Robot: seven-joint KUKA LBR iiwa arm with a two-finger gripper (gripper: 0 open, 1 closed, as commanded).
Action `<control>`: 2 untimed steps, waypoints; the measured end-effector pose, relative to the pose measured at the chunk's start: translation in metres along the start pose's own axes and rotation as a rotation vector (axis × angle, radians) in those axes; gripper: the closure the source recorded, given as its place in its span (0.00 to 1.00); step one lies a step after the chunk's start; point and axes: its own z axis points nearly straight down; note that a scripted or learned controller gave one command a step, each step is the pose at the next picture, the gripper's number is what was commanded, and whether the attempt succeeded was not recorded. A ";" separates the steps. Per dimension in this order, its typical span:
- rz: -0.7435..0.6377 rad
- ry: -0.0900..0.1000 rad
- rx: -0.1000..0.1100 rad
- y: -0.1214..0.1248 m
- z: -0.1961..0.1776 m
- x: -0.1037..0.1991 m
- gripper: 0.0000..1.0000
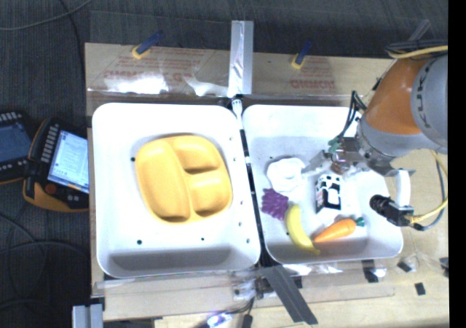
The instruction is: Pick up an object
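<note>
A wooden surface (408, 75) carries two shallow white bins side by side, seen from above at a slant. The left bin (109, 173) holds a yellow divided plate (186, 177) lying flat in its middle. The right bin (306, 119) holds a cluster of small things toward its near half: a white cup-like object (285, 172), a purple toy bunch of grapes (274, 202) just beside it on the near side, a yellow banana (298, 227) touching the grapes, and an orange carrot (336, 229) whose long axis runs left to right with its thick end close to the banana. The grey arm with its orange band (397, 104) reaches in from the right, and its pincer (329, 192), marked by a black-and-white tag, hangs over the middle of the right bin. The carrot lies just to the near side of the pincer, the white cup-like object just to its left, and the banana and grapes to its near left. The slant of the view and the wrist hardware hide the tip of the pincer, so how far it is open cannot be told, and nothing can be seen held in it. The likeliest target is the carrot or the white object, both close by; either would call for a short shift and a drop into the bin.
</note>
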 end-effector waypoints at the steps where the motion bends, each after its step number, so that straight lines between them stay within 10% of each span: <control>1: -0.212 -0.004 -0.015 -0.038 0.044 -0.014 0.00; 2: -0.212 -0.003 -0.018 -0.036 0.035 -0.013 1.00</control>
